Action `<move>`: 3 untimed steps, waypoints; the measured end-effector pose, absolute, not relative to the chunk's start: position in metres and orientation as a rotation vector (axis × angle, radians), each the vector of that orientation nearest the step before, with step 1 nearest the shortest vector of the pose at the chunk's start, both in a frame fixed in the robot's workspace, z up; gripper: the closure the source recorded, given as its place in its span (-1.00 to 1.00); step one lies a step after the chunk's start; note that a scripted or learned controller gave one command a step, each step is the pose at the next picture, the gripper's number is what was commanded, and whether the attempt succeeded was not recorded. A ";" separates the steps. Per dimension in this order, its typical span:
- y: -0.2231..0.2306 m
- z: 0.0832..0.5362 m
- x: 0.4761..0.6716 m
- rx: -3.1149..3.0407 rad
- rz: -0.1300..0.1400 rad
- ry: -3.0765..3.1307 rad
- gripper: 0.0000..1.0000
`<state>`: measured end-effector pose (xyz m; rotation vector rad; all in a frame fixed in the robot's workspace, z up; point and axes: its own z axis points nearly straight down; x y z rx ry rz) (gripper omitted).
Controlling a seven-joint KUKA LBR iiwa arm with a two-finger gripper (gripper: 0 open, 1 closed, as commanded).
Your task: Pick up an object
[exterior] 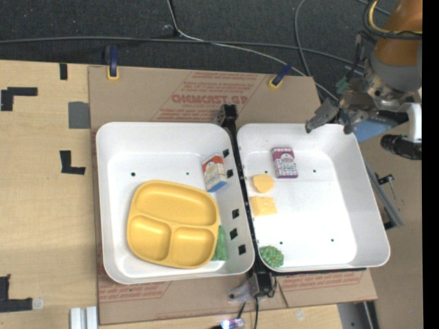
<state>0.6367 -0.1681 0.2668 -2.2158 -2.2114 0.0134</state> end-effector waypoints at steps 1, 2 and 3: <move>-0.167 0.275 0.639 -2.219 0.002 -2.223 -1.00; -0.169 0.231 0.641 -2.218 0.006 -2.221 -1.00; -0.174 0.186 0.636 -2.218 0.006 -2.221 -1.00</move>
